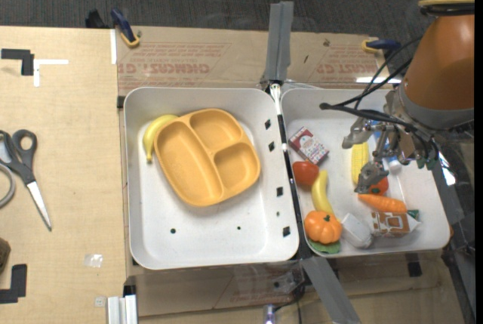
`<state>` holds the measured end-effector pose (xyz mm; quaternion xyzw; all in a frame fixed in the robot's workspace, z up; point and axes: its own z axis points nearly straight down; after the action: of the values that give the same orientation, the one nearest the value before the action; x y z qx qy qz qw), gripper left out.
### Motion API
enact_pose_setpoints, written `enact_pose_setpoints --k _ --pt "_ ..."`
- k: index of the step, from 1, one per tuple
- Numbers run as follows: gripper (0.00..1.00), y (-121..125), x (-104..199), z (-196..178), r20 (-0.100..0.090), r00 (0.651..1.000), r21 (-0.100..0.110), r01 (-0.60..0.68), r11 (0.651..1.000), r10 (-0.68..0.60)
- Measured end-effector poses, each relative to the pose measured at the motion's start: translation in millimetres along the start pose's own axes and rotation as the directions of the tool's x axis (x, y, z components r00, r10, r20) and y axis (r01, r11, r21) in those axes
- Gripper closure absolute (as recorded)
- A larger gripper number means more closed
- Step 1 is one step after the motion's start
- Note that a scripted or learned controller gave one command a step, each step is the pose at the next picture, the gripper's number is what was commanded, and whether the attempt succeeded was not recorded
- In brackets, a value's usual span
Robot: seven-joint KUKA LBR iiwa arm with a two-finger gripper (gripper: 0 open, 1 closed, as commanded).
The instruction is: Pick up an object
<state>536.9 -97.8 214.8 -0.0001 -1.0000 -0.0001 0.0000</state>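
The grey arm with its orange band (445,50) looms closest to the lens, reaching in over the right white bin (430,239). Its pincer (370,164) hangs low among the toys, just above a yellow plastic corn cob (359,158) and a red round toy (379,183), tips pointing down. Whether the pincer is released or clenched, I cannot tell; nothing visibly sits in its grasp. So the pick looks not yet done: an orange plastic carrot (383,203), a small orange pumpkin (323,226) and a yellow banana (322,192) all lie on the bin floor.
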Motion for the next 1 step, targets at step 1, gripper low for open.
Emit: enact_pose_setpoints --k 1 --pt "0.00 -26.7 -17.6 123.7 0.002 0.995 0.000 -0.097 0.995 0.097"
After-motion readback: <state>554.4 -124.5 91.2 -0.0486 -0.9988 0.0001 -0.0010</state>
